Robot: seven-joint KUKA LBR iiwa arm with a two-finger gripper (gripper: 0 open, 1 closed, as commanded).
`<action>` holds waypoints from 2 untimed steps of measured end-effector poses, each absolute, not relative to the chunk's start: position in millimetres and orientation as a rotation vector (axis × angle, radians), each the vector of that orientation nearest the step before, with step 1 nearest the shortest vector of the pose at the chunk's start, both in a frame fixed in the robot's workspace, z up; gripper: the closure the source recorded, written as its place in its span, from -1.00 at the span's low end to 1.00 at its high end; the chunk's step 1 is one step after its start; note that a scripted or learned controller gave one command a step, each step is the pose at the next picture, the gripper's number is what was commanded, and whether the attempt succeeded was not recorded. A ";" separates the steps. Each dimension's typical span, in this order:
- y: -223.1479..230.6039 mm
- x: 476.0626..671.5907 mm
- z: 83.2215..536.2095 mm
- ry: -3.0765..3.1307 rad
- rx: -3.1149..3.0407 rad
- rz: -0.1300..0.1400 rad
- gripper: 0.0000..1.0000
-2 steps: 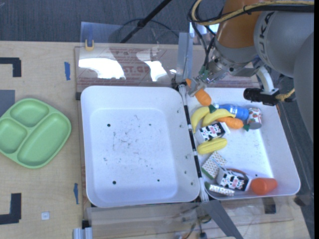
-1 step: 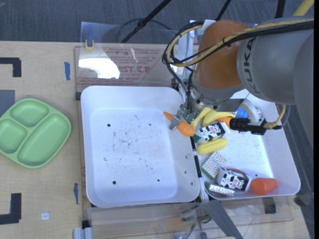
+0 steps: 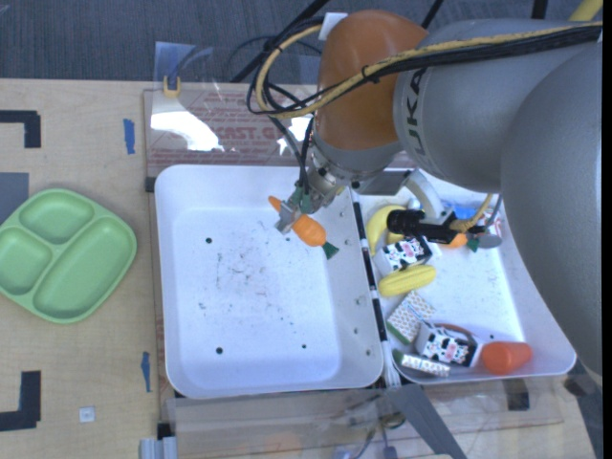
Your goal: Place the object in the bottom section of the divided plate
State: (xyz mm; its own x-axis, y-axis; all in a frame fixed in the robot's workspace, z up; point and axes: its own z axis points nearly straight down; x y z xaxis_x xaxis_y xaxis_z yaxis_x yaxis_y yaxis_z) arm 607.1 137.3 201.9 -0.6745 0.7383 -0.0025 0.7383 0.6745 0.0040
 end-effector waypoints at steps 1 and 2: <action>169.9 649.8 226.1 2.808 1.400 0.004 1.00; 186.4 605.5 226.3 2.596 1.772 -0.003 1.00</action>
State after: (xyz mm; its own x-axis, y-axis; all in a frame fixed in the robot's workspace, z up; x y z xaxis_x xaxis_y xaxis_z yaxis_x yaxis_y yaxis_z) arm 605.5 186.4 226.3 -0.3641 0.9313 0.0004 0.9313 0.3641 -0.0029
